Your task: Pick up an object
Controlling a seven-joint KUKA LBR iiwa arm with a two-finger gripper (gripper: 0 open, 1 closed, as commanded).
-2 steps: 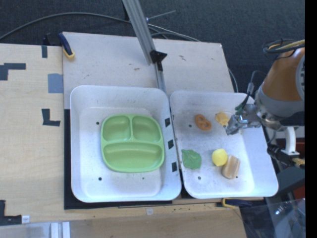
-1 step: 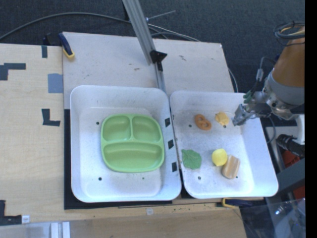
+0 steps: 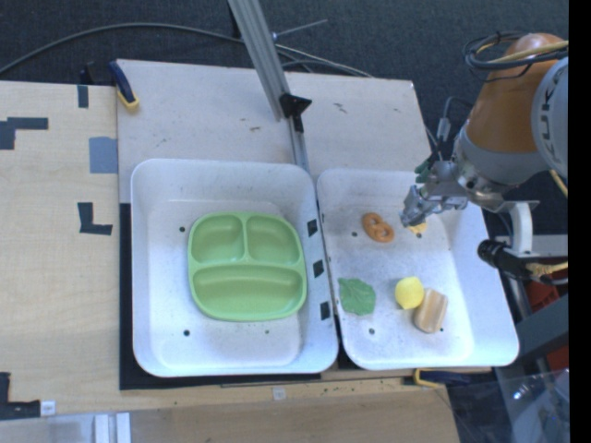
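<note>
Over the right bin (image 3: 480,340), the arm's jaws (image 3: 415,218) hang low, their opening impossible to tell, with an orange pretzel-shaped piece (image 3: 377,228) just left and a yellow ball (image 3: 409,293) and green piece (image 3: 356,295) nearer the camera.

We see the gripper (image 3: 416,218) low over the right bin (image 3: 480,335), just beside a pretzel (image 3: 377,228). A green leaf (image 3: 356,295), lemon (image 3: 409,293) and bread roll (image 3: 430,311) lie nearer us; a green tray (image 3: 247,266) sits in the left bin (image 3: 157,340).
</note>
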